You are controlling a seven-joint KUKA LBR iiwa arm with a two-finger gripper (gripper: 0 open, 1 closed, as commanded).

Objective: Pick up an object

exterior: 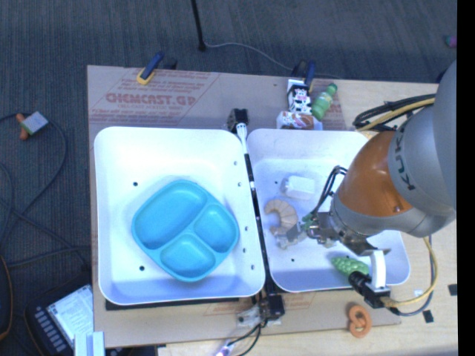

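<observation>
Two white bins sit side by side on the bench. The left bin (111, 199) holds a blue divided plate (185, 230). In the right bin (326, 143), the gripper (298, 232) hangs low beside a tan croissant-shaped piece (282, 211) — whether its pincer is open or closed cannot be told. A white block (300, 186) lies farther back; a green object (349, 265) lies near the front edge — partly under the arm (386, 184).

Floor (89, 21): dark grey carpet, ribbed weave, evenly lit. Bench (171, 99): pale brown board printed with red lettering near its far left corner. Black cable (200, 28) crossing the carpet beyond the bench's far edge. Small grey-and-orange block (33, 124) on the carpet, left of the bench.
</observation>
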